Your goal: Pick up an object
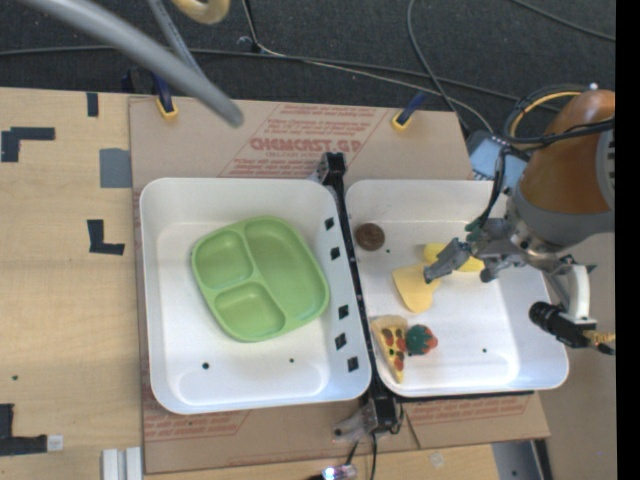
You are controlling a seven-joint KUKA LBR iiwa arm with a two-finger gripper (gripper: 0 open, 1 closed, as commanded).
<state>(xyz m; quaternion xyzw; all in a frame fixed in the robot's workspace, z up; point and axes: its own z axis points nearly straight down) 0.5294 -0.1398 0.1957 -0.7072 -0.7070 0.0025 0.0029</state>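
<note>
Low at frame bottom lay pizza slice (390, 343). Gripper (437, 269) hovered over yellow piece (411, 289), jaws' spread unclear, nothing visibly held. Needed: centred, straight descent.

The left bin (160, 298) contains a green divided tray (260, 278). The right bin (500, 348) contains a brown ball (370, 236), yellow pieces (412, 288), a pizza slice (390, 343) and a strawberry (420, 340). The gripper (440, 266) sits over the yellow pieces.
</note>
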